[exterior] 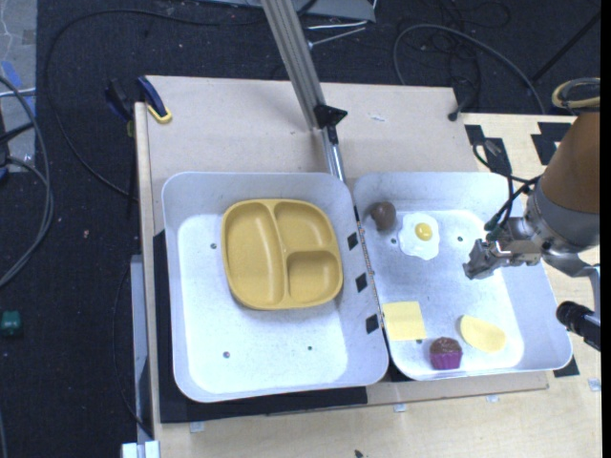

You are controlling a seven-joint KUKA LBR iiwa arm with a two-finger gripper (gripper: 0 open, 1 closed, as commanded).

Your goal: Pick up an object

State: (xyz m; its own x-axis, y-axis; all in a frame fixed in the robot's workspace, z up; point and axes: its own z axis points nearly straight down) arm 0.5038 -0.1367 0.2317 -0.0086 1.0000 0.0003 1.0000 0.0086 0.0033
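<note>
Pale wooden bench (pixel 239 122) on dark carpet, black cables looping across the floor. Two shallow white bins side by side: left bin (pixel 191 351), right bin (pixel 544 342). One yellow divided plate (pixel 282 254) in the left bin. Five small things in the right bin: one brown ball (pixel 383 215), one fried egg (pixel 419 236), one yellow square slice (pixel 404 320), one purple cupcake (pixel 445 353), one yellow lemon-like piece (pixel 482 333). Gripper (pixel 477 260) above the right bin's right half, right of the egg, nothing seen in it; fingers' opening impossible to tell.

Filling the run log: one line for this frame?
gripper: above right bin, nothing visibly held | nearest: white-and-yellow fried egg toy | yellow divided plastic plate: left bin
</note>
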